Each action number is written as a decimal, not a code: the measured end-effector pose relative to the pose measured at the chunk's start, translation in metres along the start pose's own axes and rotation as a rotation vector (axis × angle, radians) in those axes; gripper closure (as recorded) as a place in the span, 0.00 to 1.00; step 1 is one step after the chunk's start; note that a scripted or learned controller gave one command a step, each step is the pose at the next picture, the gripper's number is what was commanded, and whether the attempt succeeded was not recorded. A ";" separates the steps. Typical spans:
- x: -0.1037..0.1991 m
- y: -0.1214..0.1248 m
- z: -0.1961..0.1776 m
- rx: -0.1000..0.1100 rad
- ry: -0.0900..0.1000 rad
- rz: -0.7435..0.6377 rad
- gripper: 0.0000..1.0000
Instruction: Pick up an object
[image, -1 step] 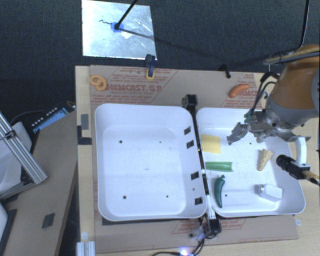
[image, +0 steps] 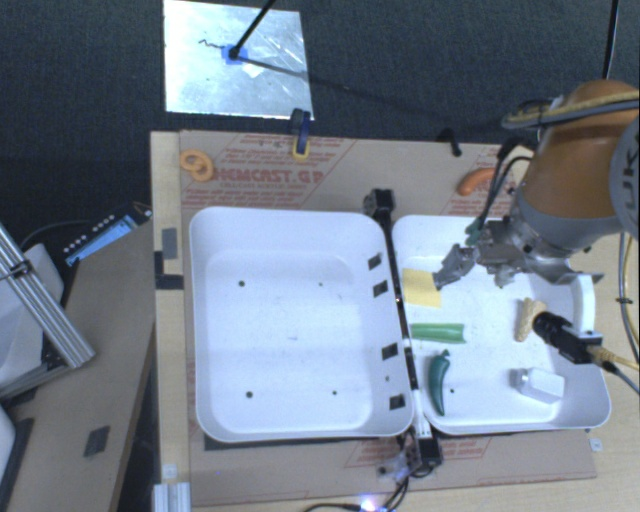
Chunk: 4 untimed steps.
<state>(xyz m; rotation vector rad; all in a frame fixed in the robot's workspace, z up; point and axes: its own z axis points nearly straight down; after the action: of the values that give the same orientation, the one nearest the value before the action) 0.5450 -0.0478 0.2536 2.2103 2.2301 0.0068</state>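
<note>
Flat yellow square (image: 421, 287) lies just beside the hand (image: 455, 266); its grip cannot be told

Smooth white plastic bins (image: 290, 235) sit on matt brown cardboard (image: 270, 170) beneath a shiny foil sheet (image: 215, 60).

Dark carpeted floor (image: 80, 90) around a tan bench (image: 170, 330), a shiny foil-like sheet (image: 238, 60) lay beyond it, aluminium rail (image: 40, 320) at left, even overhead light
</note>
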 end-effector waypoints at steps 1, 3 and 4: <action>0.061 -0.035 -0.048 -0.001 0.001 -0.003 0.00; 0.146 -0.009 -0.033 -0.003 0.001 0.001 0.00; 0.145 -0.009 -0.040 0.001 0.000 0.000 1.00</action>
<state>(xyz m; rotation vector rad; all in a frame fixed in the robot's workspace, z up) 0.5343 0.0966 0.2936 2.2111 2.2299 0.0056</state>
